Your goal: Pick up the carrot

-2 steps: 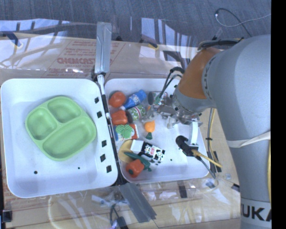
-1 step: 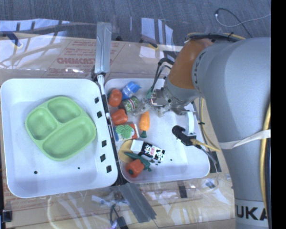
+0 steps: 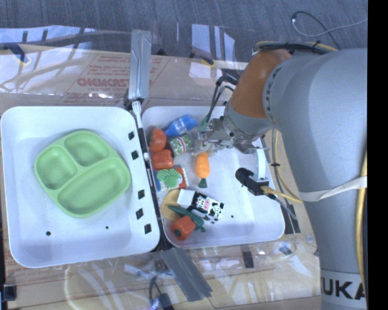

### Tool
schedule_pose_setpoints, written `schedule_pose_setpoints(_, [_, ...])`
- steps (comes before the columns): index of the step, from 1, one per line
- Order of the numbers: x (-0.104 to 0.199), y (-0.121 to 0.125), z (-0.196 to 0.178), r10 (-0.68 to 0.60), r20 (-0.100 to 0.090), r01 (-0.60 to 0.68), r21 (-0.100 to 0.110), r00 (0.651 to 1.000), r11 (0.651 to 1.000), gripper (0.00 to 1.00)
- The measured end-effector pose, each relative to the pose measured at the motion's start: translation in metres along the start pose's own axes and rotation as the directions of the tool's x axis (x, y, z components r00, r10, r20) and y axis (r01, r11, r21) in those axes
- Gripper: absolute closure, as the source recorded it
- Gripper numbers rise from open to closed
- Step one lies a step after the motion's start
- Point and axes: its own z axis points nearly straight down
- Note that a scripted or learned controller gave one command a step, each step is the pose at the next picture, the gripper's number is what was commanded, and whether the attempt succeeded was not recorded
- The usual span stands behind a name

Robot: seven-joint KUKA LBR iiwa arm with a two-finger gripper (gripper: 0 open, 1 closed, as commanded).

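The carrot [image 3: 202,166] is a small orange piece with a dark green tip pointing toward the bin's near side. It lies in the right bin [image 3: 262,221], about in its middle. My gripper [image 3: 207,143] hangs right above the carrot's far end, at the end of the grey arm with the orange band [image 3: 255,89] that reaches in from the right. The wrist hides the spot where gripper and carrot meet, so I cannot tell whether they touch.
Crowded along the right bin's left side are a blue can [image 3: 181,124], a red pepper [image 3: 157,139], a green-labelled can [image 3: 180,145], a cow-patterned box [image 3: 207,206] and an orange-red toy with green leaves [image 3: 183,226]. A green divided plate [image 3: 83,172] sits in the left bin [image 3: 19,237].
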Motion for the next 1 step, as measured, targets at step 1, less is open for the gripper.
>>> schedule_pose_setpoints(1, [0.0043,0.038,-0.0939,0.27,0.0,-0.27,0.001,0.963,0.963,1.0])
